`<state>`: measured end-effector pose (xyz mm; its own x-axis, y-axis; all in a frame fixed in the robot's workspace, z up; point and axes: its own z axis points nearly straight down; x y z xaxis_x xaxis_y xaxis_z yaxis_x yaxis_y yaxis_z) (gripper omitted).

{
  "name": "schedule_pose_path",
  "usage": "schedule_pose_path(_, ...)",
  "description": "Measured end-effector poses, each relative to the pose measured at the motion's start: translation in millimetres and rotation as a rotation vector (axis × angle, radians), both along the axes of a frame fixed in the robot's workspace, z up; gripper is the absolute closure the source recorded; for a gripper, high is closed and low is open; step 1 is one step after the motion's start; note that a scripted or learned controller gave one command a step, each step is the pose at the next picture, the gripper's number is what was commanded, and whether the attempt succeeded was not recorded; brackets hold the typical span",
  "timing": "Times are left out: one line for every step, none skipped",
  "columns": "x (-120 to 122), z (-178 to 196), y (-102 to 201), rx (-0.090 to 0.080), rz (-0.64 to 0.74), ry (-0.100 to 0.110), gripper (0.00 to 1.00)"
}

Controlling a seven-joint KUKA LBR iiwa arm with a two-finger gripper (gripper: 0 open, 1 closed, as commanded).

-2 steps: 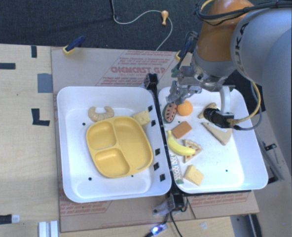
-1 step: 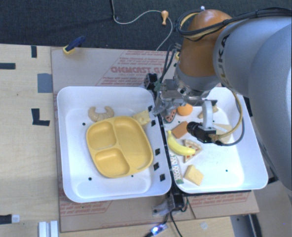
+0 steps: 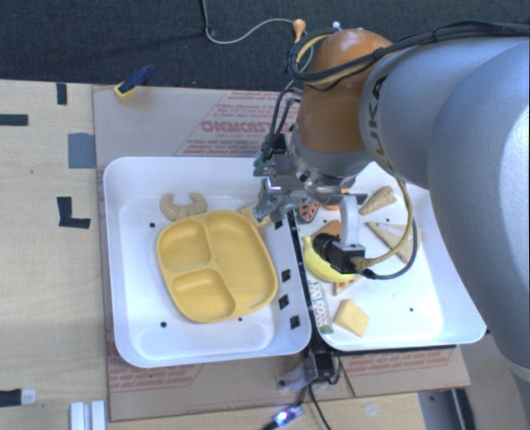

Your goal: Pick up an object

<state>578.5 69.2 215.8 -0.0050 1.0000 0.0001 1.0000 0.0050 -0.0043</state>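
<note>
Whether the fingers are parted or closed cannot be told; the gripper (image 3: 278, 206) hangs mid-frame over the bins' shared edge, just beside the yellow divided plate (image 3: 216, 264) lying left-centre.

My grey arm (image 3: 453, 115) reaches in from the right, and the orange band (image 3: 337, 88) sits above my wrist. My gripper (image 3: 278, 200) points down, low near the surface.
</note>
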Motion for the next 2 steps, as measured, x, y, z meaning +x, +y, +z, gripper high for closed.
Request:
schedule_pose_path(1.0, 17.6, 2.7, 0.001, -0.002, -0.003, 1.0)
schedule_pose_path(-8.4, 17.1, 0.9, 0.0, -0.004, 0.0, 1.0)
